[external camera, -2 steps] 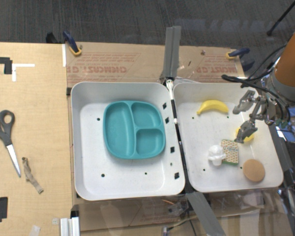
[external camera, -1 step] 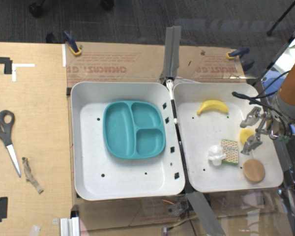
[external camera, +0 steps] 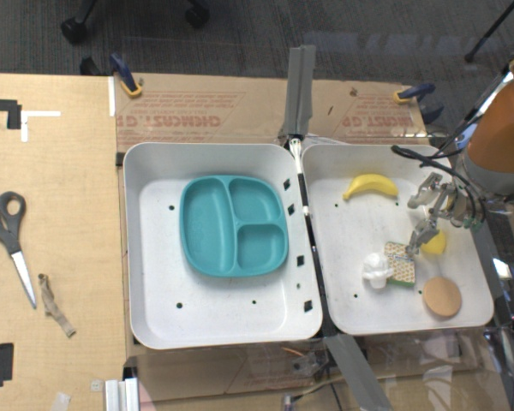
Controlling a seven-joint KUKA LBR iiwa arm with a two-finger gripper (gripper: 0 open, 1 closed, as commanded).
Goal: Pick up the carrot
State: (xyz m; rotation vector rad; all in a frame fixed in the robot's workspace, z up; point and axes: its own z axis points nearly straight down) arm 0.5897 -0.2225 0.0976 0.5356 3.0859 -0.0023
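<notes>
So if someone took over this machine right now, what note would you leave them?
Gripper: low in the right bin, by a small yellow piece and a checked piece; nothing visibly held.
Carrot: I can't pick one out for sure. Also in that bin: banana, white item, tan disc.
Left bin: teal plate.
Done: nothing lifted.
Left: find the carrot, grasp it, lift it.
</notes>
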